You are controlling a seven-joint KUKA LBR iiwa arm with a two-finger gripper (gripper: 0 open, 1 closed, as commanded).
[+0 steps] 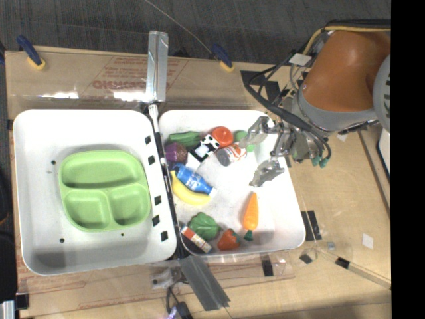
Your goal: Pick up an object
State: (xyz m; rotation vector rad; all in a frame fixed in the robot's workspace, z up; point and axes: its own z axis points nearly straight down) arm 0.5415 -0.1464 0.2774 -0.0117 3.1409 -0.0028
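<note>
The gripper (263, 153) hangs spread and empty over the right bin (289, 212) — a descent here risks closing on bare floor between carrot (250, 211) and can (232, 155).

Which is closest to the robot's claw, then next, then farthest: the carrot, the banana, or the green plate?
From the gripper:
1. Carrot, just below it in the right bin.
2. Banana, across the same bin, by the divider.
3. Green plate, away in the left bin.

Dark grey carpet floor (86, 8) lies beyond the far edge of the light wooden counter (345, 198); lighting is even.
</note>
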